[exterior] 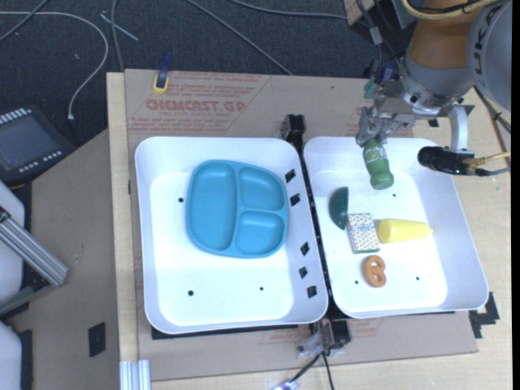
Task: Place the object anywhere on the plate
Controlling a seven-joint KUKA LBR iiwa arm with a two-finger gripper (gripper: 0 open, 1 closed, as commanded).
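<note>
Arm: reaches in from the right; the gripper hangs over the far part of the right bin.
Jaws: closed on the top of a small green bottle, which hangs tilted below them. The contact area is small and dark, so the depth of the grip is uncertain.
Object location: the bottle is above the right bin floor, near its far wall, well apart from the plate.
Plate: blue, three compartments, lies flat in the left bin with its surface bare.
Other items in right bin: a dark green piece, a patterned packet, a yellow item and a small orange ring, all nearer the camera than the bottle.
Progress: judged as pick made, transfer not yet done.
Risk 1: bottle slips out in transit. Cause: grip at the top only, with the body tilted.
Risk 2: bottle strikes the divider between the bins. Cause: too little lift.
Risk 3: bottle rolls off the plate on release. Cause: round body, shallow rim.
</note>
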